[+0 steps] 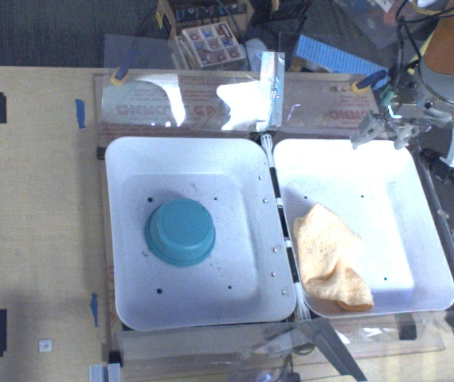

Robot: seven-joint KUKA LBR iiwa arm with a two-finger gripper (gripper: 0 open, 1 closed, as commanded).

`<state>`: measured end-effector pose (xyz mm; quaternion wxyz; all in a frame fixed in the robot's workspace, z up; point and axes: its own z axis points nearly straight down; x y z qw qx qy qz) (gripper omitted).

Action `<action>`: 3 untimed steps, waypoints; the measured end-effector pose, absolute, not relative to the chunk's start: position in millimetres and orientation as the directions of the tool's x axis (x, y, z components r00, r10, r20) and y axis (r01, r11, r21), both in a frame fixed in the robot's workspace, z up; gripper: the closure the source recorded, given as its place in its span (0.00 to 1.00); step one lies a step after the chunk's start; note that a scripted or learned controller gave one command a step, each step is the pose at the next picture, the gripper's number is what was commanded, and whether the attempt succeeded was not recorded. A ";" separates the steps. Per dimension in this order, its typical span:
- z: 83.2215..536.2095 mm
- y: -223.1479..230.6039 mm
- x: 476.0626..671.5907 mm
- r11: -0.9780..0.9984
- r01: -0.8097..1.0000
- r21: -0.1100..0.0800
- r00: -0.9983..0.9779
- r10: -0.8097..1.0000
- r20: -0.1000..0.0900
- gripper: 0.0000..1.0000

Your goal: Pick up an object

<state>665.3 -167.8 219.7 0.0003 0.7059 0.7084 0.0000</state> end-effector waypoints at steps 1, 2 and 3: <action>185.4 -169.3 621.9 -0.009 1.000 0.000 0.009 1.000 -0.001 0.00; 183.9 -218.8 654.1 0.073 0.997 0.004 -0.073 0.997 -0.004 0.00; 153.5 -165.6 587.2 -0.065 0.998 -0.001 0.065 0.998 0.000 0.00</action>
